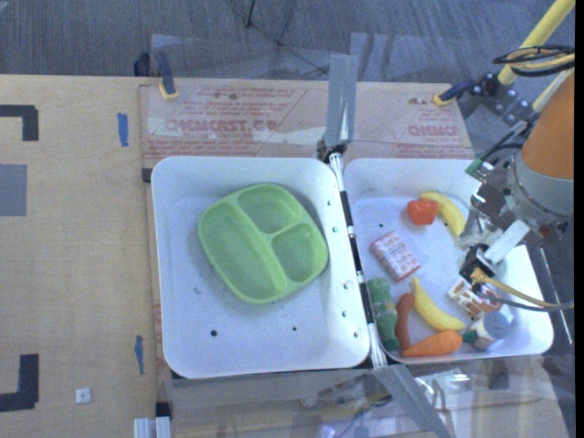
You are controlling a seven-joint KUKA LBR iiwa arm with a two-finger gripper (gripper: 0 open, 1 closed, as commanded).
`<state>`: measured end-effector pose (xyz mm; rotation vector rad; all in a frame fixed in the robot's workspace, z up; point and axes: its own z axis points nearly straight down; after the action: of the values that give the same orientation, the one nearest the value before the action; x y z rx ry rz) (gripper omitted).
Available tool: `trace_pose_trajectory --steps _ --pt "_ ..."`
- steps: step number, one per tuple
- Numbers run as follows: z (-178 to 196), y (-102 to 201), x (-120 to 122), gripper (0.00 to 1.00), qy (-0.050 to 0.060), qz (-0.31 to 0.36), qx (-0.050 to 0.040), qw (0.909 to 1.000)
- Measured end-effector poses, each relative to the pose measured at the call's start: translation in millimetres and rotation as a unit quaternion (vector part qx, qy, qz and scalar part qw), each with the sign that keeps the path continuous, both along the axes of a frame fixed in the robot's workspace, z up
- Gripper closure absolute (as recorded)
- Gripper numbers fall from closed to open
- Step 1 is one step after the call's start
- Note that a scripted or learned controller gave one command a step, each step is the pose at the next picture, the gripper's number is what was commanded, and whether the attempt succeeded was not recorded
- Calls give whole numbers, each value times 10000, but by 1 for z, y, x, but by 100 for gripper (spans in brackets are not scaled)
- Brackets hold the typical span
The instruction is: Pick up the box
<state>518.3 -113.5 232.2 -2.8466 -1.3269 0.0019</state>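
Tool (476,265), its opening indiscernible from this angle, hangs to the right of the box (395,255), apart from it. Box lies flat in the right bin (540,338), beyond a banana (432,307), leaving its top face exposed for a descent.

Colours spotted in the two white bins

Green divided plate (263,242), red-and-white patterned box (395,255), yellow bananas (435,307), orange carrot (432,343).
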Motion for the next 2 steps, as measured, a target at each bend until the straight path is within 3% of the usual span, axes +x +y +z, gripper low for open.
trace_pose_trajectory --steps 1,2 --pt "0 0 0 0 3 3 1 10000" --pt "-119 17 24 0 7 96 6 10000"
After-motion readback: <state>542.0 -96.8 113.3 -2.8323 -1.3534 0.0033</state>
